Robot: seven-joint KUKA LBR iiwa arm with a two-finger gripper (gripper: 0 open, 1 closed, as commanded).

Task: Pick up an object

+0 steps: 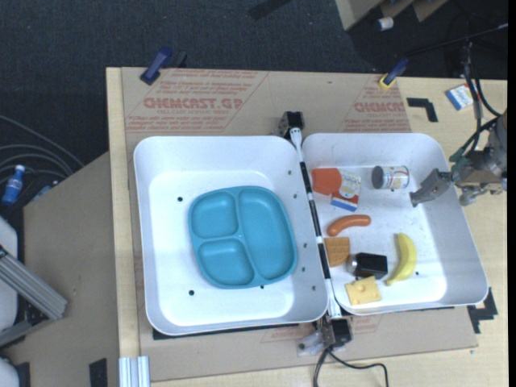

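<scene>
The gripper (pixel 431 188) enters from the right side and hangs over the right edge of the right bin (pixel 451 252). Its grey fingers are small and partly blurred here, so I cannot tell if they are spread or closed, and nothing is visible between them. It seems not to touch any object; the nearest one is the small jar (pixel 390 177), which lies on its side just to the left of it.

The right bin is white, shallow, with rounded corners and smooth plastic walls. Inside it are 7 things. An orange-red block (pixel 326 181) lies near the upper left, with a small white and blue packet (pixel 347 193) touching it. Below them is a sausage (pixel 348 224), long and reddish, a little curved. Under the sausage a brown square piece (pixel 337 251) sits next to the dividing wall. A black box-like object (pixel 370 264) lies beside it, and a yellow banana (pixel 404 258) curves along its right side, very near or touching. A yellow flat wedge, probably cheese (pixel 363 292), rests close to the bottom wall.

The left bin (pixel 161 216) holds 1 blue plate (pixel 241 236) with 3 compartments, smooth and slightly glossy.

Both bins stand on a brown cardboard sheet (pixel 201 103) with red printed letters, held by a blue clamp (pixel 156 65).
</scene>
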